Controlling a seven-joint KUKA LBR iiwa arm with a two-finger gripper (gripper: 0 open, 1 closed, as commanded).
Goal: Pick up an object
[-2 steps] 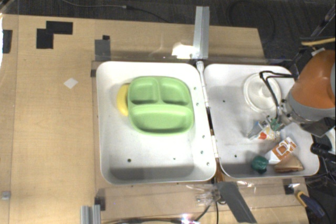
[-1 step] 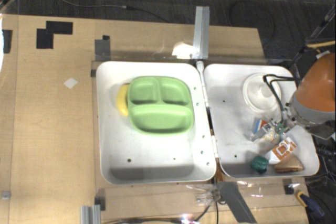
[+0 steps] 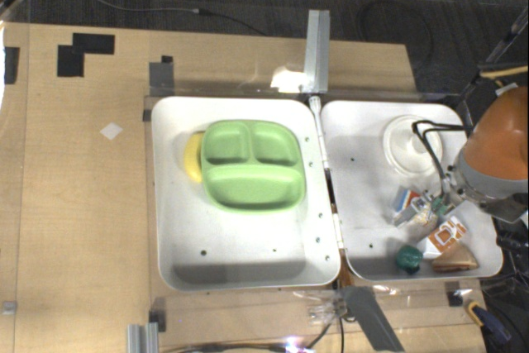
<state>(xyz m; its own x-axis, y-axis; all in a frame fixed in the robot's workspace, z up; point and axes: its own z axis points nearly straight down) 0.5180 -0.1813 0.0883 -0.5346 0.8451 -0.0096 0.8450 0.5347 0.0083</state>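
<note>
Arm enters from the right edge, orange band above the wrist, and reaches low into the right bin [image 3: 364, 202]. The claw [image 3: 436, 201] sits down among a small cluster of objects near that bin's front right corner. I cannot tell whether the claw is open or closed: the wrist and a black cable loop cover most of it from above.

Candidate objects, all in the right bin:
- a small blue and white packet [image 3: 402, 204], just beside the claw on its left
- an orange and white wrapper [image 3: 446, 236], just in front of the claw
- a brown flat piece [image 3: 455, 263] against the front wall
- a dark green round item [image 3: 407, 259], near the front wall, a little apart from the cluster
- a clear plastic cup [image 3: 407, 145] towards the back, partly behind the cable

Left bin [image 3: 173, 244] holds 1 green divided tray [image 3: 250, 164] with a yellow object [image 3: 193, 157] tucked under its left edge. Neither is near the arm.

Progress: the reach into the bin appears made; a grasp is not confirmed. Nothing is visibly lifted, and every item seems to rest on the bin floor. Closing on 1 object and raising it clear are judged still to do.

Poorly seen: the contact zone at the cluster is small and cluttered, possibly with a further item beneath the claw. The arm's upper part is cut off at the frame edge. The yellow object is mostly hidden, identity unclear.
</note>
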